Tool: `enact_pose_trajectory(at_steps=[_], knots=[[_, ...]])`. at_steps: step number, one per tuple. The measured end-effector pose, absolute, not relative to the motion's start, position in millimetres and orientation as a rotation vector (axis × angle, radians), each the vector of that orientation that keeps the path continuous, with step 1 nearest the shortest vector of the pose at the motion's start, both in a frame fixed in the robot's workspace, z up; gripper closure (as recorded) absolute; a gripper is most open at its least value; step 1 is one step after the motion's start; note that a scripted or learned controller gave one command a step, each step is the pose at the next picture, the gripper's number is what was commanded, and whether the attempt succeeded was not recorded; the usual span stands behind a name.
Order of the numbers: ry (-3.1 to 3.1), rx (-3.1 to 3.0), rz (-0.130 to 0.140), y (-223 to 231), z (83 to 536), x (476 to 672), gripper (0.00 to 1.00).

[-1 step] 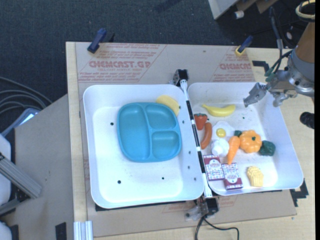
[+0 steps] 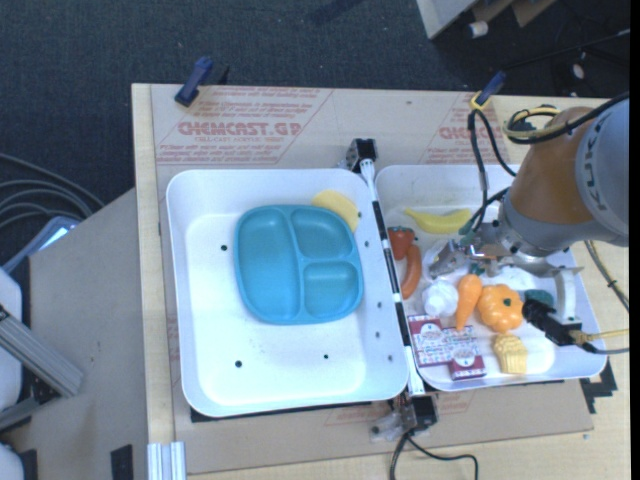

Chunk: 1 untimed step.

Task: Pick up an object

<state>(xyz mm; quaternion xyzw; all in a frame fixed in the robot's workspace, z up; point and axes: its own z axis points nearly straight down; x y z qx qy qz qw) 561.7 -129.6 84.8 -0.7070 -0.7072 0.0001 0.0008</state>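
Hand (image 2: 470, 253) low in crowded right bin (image 2: 590, 363), just above carrot (image 2: 466, 301) and orange fruit (image 2: 500, 308); grip state untellable. Banana (image 2: 437, 220) near far rim. Blue tray (image 2: 298, 263) in roomier left bin (image 2: 200, 298).

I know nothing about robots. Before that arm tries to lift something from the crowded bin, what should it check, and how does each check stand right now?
1. Arm above the toy-filled right bin: ok.
2. Gripper near a target, beside the banana and carrot: ok.
3. Fingers open or shut: cannot tell.
4. Target free of neighbours: not ok; carrot touches the orange pumpkin.
5. Something already held: cannot tell.
6. Blue tray lies apart in the left bin: ok.
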Motion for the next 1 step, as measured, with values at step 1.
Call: enact_pose_trajectory(at_steps=[1], knots=[[-2.222, -2.221, -0.001, -111.5, 85.0, 652.0, 0.0]])
